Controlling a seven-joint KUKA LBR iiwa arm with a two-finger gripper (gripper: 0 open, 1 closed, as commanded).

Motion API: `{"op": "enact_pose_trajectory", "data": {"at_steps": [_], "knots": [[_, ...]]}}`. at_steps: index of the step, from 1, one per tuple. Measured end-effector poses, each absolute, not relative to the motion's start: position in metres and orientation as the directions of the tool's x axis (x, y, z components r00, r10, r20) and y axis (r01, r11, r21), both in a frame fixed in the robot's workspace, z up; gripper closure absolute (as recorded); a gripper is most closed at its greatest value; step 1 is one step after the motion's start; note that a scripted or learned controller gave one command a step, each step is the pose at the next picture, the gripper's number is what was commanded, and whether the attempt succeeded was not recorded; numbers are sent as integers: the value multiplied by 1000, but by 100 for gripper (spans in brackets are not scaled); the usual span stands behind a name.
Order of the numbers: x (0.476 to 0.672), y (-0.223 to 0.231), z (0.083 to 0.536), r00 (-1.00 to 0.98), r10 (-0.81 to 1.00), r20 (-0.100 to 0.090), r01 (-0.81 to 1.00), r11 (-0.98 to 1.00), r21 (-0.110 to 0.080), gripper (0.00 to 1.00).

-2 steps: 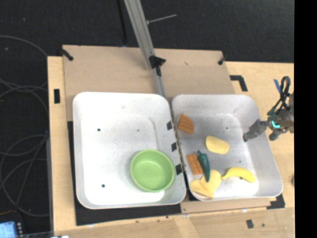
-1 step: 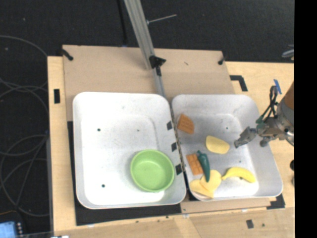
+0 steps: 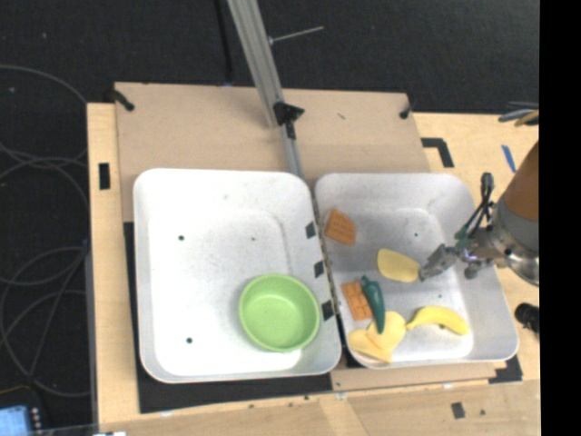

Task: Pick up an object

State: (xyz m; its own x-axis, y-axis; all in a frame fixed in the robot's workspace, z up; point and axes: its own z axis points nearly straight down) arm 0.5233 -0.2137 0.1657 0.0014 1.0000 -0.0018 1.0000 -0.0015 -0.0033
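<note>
The right bin holds several toy foods. A pale yellow round piece lies near its middle. An orange waffle-like block sits at its upper left, and a second orange block lies lower down. Beside that block rests a green pepper, with a yellow banana to its right and a yellow wedge at the front edge. My gripper reaches in from the right, its tip just right of the pale yellow piece and close to touching it.
The left bin holds a green bowl at its lower right. A metal pole slants up from between the bins. The arm's wrist hangs over the right bin's right edge.
</note>
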Motion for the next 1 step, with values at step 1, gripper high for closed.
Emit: {"op": "enact_pose_trajectory", "data": {"at_steps": [1], "knots": [[529,-208,109,2,1000,-1,1000,-2,-4,0]]}}
